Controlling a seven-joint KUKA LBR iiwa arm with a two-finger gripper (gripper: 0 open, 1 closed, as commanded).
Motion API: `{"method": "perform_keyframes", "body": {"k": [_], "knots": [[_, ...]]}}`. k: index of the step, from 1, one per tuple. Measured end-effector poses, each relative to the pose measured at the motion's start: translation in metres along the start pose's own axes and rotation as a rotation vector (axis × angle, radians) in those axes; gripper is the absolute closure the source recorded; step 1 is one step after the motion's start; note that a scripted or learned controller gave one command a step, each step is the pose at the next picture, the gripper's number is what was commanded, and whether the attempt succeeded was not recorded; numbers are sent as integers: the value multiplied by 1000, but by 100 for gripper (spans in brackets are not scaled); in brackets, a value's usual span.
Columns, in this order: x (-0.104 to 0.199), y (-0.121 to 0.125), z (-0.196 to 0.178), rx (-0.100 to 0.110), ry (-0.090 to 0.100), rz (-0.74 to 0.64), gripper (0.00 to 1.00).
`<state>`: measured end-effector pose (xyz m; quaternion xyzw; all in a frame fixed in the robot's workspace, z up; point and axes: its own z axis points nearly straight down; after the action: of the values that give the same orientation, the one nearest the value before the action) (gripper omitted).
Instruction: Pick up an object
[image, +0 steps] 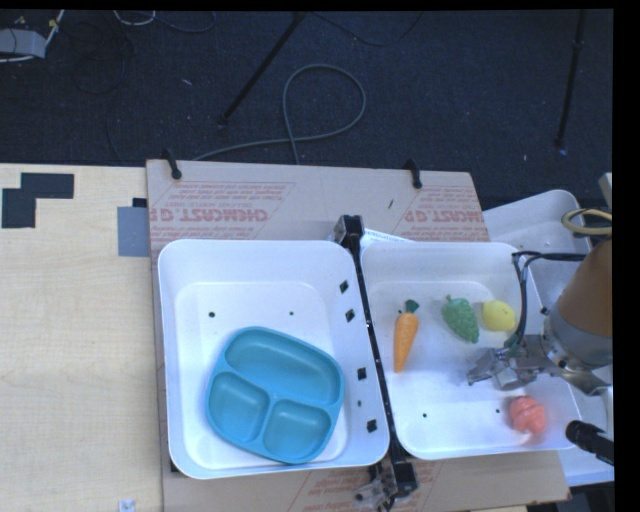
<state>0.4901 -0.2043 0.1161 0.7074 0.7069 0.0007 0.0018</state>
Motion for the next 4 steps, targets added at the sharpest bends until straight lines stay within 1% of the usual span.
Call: {"method": "perform_keyframes", "body": {"k": [1, 2, 4], "knots": [[-1, 0, -12, 0, 2, 3, 100], [-7, 2, -74, 1, 0, -2, 100], [-6, 6, -156, 2, 1, -3, 100]]}}
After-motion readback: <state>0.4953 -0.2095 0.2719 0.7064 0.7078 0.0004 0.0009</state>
